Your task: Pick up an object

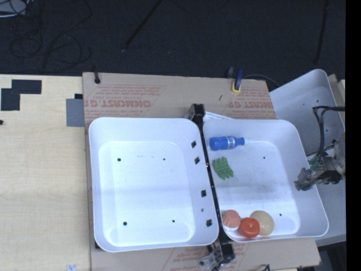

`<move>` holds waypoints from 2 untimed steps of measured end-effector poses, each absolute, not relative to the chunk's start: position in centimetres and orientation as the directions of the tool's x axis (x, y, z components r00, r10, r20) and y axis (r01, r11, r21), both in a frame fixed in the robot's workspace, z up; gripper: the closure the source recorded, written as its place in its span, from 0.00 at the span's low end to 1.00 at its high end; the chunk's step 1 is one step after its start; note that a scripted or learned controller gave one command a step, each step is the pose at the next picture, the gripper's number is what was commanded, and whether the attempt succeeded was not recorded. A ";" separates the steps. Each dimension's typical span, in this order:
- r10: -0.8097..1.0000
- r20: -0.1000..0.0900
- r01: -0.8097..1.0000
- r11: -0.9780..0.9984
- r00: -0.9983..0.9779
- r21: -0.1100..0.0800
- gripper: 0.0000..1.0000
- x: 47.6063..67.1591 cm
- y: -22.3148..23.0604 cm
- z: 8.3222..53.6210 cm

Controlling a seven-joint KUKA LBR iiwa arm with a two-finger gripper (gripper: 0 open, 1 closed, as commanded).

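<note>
The claw (304, 180) hovers at the right bin's (282, 130) right rim — its grip unreadable — well apart from the blue bottle (226, 143).

I see the right-hand shallow white bin (282, 131) holding a blue plastic bottle (226, 143) on its side, a green ridged piece (222, 167) just below it, and three round items clustered at its near edge: pink (230, 219), red (249, 227) and tan (263, 221). My end effector (309, 177) sits at that bin's right rim.
</note>
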State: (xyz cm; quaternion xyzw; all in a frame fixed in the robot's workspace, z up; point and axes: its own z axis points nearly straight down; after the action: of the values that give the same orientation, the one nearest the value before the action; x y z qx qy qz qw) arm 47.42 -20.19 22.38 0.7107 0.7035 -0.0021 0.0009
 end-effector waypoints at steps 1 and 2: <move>1.000 -0.002 1.000 -0.001 0.001 0.003 1.00 47.6 -21.4 27.9; 1.000 0.008 1.000 0.001 -0.001 -0.015 1.00 47.3 -17.8 13.7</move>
State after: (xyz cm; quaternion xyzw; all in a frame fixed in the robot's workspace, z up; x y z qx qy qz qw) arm 47.29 -17.77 13.71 0.7066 0.7076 -0.0026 -0.0082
